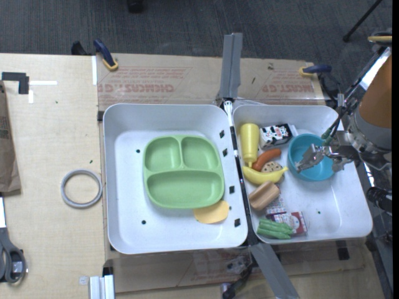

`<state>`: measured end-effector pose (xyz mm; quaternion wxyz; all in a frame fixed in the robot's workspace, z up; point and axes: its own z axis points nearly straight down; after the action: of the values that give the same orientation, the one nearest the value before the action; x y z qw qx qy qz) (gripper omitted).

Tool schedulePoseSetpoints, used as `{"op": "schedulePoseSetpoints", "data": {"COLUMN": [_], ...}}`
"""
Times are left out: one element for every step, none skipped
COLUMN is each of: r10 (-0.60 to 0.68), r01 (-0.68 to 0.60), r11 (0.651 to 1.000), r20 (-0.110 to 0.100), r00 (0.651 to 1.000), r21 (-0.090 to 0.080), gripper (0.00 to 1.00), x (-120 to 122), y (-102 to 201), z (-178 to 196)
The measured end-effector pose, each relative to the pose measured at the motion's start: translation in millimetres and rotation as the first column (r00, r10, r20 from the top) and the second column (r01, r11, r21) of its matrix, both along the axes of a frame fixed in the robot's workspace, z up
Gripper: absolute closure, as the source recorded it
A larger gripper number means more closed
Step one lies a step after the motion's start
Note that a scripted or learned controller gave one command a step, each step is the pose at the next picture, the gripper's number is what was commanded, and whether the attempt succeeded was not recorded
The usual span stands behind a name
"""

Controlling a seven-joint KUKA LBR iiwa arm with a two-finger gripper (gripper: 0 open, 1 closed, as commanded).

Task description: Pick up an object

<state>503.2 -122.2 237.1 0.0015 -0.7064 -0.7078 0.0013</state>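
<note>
Over right bin (349, 229) | hand (310, 161) in blue bowl (312, 167) | grip unclear

We see the jaws (310, 161) low over the blue bowl (312, 164) in the right bin (349, 220), right of frame. Left of the bowl lie a yellow bottle (249, 139), banana (263, 174) and bun (264, 195). A green tray (183, 171) fills the left bin (124, 185).

Both bins (118, 185) look like smooth white plastic with a soft sheen. The green plate (184, 171) is matt plastic, the blue bowl (312, 161) glossier. The bench (43, 136) shows pale wood grain; brown cardboard (162, 83) lies behind, matt. The claw (310, 159) glints like bare metal.
</note>
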Motion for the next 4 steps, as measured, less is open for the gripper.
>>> {"op": "schedulePoseSetpoints", "data": {"r10": [-0.157,-0.249,-0.056,-0.052], "r01": [0.157,0.249,0.056,0.052], "r11": [0.988,0.968,0.998,0.999], "r20": [0.003,0.009,0.000,0.005], "r00": [0.988,0.968,0.998,0.999], "r21": [0.000,-0.001,0.021,-0.002], "gripper": [0.00,0.00,0.00,0.00], "x": [29.7,88.0,97.7,130.1], "y": [2.6,-46.2,-65.2,-60.9], "z": [-131.3,-143.1,-143.9,-66.0]}}
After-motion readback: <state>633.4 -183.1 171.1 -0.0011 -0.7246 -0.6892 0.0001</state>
